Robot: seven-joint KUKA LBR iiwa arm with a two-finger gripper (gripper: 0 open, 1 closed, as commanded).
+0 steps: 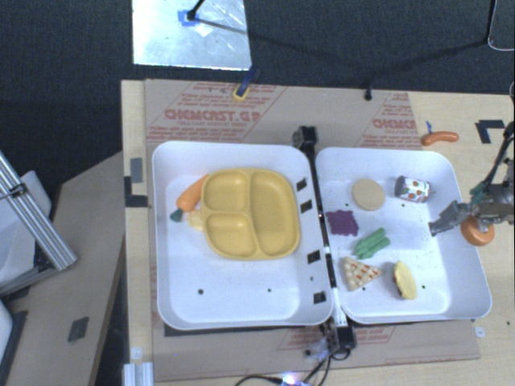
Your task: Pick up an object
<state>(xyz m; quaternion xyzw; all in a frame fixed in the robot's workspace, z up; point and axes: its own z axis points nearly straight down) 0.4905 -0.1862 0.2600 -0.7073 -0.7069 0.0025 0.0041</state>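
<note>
The grey two-finger gripper (444, 220) is seen at the right bin's (451, 300) right edge; finger spacing cannot be determined. Nothing is seen gripped. The green plastic toy vegetable (371, 242) lies near that bin's centre, well apart from the gripper.

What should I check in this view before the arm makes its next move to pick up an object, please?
1. Gripper over the right bin: ok, at its right edge.
2. Jaws open: cannot tell.
3. Nothing held yet: cannot tell.
4. Nearest target, toy can, free of neighbours: ok.
5. Green piece and purple piece apart: not ok, nearly touching.
6. Carrot free: not ok, against the yellow tray.
</note>
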